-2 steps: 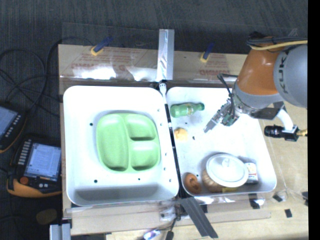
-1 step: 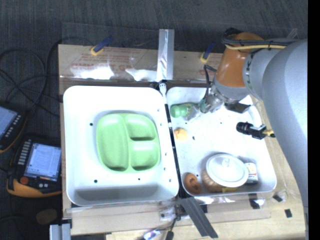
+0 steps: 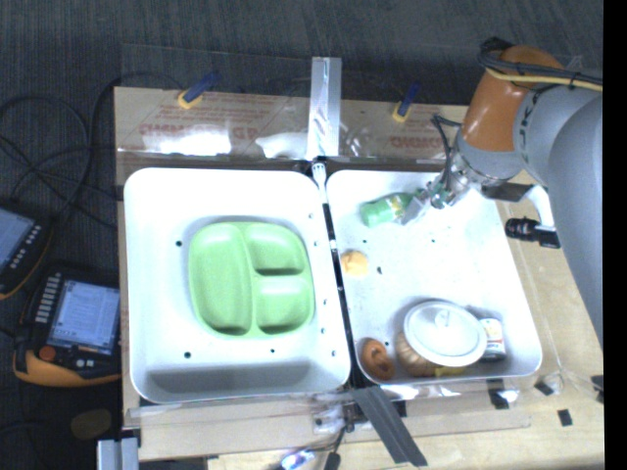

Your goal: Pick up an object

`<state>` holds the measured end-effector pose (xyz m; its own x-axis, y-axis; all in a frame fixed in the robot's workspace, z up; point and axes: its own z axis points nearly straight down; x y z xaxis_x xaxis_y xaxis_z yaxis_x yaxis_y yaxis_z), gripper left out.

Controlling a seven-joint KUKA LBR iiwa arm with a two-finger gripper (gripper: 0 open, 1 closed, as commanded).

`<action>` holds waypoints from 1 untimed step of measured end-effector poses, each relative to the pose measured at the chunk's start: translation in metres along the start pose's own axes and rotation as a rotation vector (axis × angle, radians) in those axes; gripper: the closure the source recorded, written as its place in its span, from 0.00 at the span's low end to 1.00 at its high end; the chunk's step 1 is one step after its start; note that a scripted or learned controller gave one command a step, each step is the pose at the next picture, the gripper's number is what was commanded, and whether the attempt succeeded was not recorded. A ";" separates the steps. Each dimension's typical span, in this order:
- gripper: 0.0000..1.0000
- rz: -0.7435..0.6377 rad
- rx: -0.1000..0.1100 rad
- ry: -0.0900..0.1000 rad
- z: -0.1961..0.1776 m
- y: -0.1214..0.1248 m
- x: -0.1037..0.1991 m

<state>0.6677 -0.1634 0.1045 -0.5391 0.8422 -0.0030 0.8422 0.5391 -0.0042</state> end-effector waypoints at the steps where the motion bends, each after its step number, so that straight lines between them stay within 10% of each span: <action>1: 1.00 0.181 -0.003 0.002 -0.080 0.028 0.087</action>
